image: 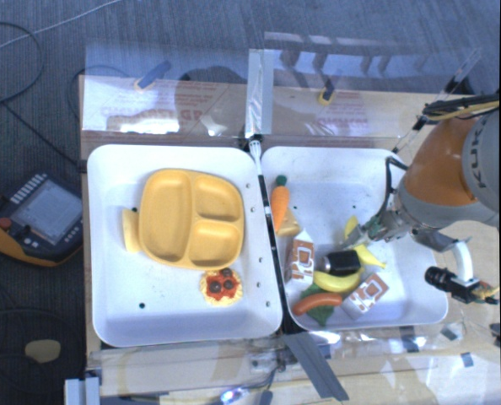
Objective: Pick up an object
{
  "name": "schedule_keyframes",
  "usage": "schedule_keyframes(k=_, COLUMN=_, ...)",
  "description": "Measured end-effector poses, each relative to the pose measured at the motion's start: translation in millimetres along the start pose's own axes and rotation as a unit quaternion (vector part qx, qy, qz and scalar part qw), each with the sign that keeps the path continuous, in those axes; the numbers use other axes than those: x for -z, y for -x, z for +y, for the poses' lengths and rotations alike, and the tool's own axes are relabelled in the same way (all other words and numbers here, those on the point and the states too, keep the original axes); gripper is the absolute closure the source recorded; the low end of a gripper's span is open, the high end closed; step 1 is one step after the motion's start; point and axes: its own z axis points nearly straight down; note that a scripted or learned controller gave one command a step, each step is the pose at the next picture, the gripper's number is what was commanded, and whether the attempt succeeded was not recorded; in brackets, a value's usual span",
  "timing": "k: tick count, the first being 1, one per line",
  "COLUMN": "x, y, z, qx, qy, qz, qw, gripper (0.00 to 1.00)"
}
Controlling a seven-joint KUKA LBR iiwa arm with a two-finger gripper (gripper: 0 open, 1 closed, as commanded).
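- Red pepper [316,302], banana [336,281] and cartons [300,258] crowd the right bin [419,310].
- Yellow tray [190,218] fills the left bin [107,310].
- Arm [440,175] reaches in from the right; gripper [375,230] low over the pile, its grip state I cannot tell.

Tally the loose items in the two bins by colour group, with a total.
Yellow: 3 – divided plate, banana, small piece
Orange: 1 – carrot
Brown-and-white cartons: 2
Red-topped: 2 – pizza toy, chilli
Black: 1
Total: 9

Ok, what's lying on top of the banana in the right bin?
A black object rests on the banana, just below the gripper. The banana's middle stretch under it is covered. A red pepper lies beside its lower edge.
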Motion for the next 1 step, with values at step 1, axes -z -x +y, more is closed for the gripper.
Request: schedule_keyframes(k=1, x=116.9, y=-46.3, z=31.4, qx=-0.083, qy=-0.008, qz=0.003, qw=0.9965, gripper=1.0)
